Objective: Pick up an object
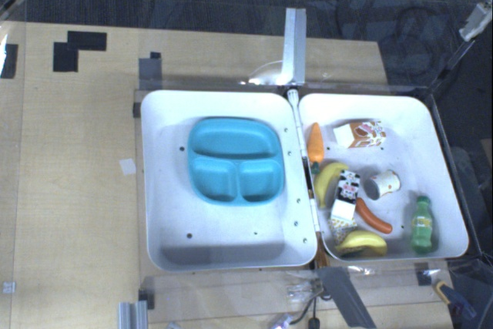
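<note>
The right bin point(408, 113) holds several small items. An orange carrot point(315, 142) lies along its left wall. A brown-and-white carton point(362, 134) rests near the back. A yellow banana point(327, 179) curves beside a black-and-white spotted box point(349, 185) and a small white box point(343, 210). A white cup point(383, 183) lies on its side in the middle. An orange-red sausage point(374, 217) sits below it. A green bottle point(422, 224) stands at the right front. A second banana point(362, 243) lies at the front edge.
The left bin point(166, 243) holds a blue divided plate point(235, 169) at its centre. A grey metal post point(295, 42) rises behind the seam between the bins. The wooden bench point(69, 189) stretches to the left, with black marks at the back left.
</note>
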